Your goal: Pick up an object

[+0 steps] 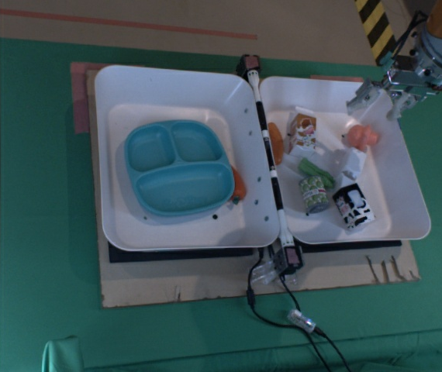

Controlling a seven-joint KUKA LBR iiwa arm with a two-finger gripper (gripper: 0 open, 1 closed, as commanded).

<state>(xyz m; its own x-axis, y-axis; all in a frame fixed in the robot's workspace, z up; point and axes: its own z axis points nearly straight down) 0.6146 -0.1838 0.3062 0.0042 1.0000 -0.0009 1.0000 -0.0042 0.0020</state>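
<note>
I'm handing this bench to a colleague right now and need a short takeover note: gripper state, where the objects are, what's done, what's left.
Gripper: open, holding nothing, above the far right corner of the right bin.
Right bin holds: small carton, orange carrot-like piece by the divider, green piece, printed can, black-and-white cow-print cup, a white item and a pink-orange toy nearest the gripper.
Left bin holds a blue divided plate with a small orange item at its right edge.
Done: nothing picked yet.
Left: descend, grasp one object, lift it.
</note>
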